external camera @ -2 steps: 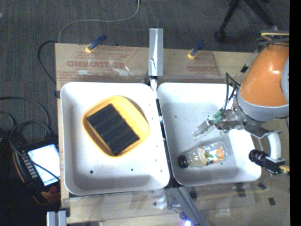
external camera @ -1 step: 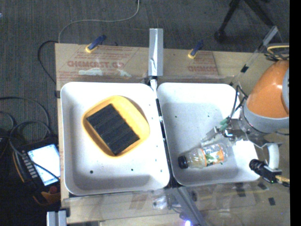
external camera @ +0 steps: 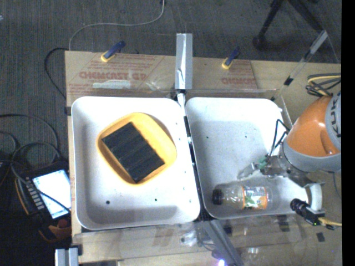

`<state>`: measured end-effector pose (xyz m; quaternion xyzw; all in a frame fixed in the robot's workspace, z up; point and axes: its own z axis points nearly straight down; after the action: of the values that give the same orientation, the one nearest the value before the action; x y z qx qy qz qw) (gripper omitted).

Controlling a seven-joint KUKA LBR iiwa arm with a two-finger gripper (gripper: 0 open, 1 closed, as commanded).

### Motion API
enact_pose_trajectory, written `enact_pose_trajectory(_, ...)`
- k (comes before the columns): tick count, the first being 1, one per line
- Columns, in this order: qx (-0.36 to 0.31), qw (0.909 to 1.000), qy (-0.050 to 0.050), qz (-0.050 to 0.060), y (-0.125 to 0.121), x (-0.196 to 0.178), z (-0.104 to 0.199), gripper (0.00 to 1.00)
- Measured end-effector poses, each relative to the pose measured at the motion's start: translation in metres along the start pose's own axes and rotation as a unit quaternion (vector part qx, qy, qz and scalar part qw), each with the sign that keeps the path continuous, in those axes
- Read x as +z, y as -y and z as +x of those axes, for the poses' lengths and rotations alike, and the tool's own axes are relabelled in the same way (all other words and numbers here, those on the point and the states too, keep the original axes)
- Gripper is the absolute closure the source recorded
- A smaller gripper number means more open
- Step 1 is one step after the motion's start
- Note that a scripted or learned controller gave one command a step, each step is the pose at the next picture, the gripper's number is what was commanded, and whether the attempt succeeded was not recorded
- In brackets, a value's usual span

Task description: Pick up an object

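1. The jaws (external camera: 265,167) sit at the end of the grey arm with the orange band (external camera: 314,133), low over the right shallow white bin (external camera: 233,115), toward its four o'clock part; whether they are open or closed cannot be told, as they are small and blurred.
2. One clear plastic bottle with a dark cap and an orange-green label (external camera: 242,197) lies on its side just below the jaws, at their six o'clock, near the bin's front wall. No contact between jaws and bottle can be made out.
3. Two bins stand side by side on the surface.
4. The left shallow white bin (external camera: 89,204) holds one yellow dish with a black ribbed slab (external camera: 136,147), at nine o'clock from the jaws, well apart.
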<state>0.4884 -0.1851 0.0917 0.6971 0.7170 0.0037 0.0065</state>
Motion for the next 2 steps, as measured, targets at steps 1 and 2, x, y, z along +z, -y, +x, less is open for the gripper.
enact_pose_trajectory(1,-0.001,1.0000,-0.001,-0.002,-0.0023,-0.0107,0.0015,1.00)
enact_pose_trajectory(2,-0.001,1.0000,-0.001,-0.002,-0.0023,-0.0106,0.0018,0.00)
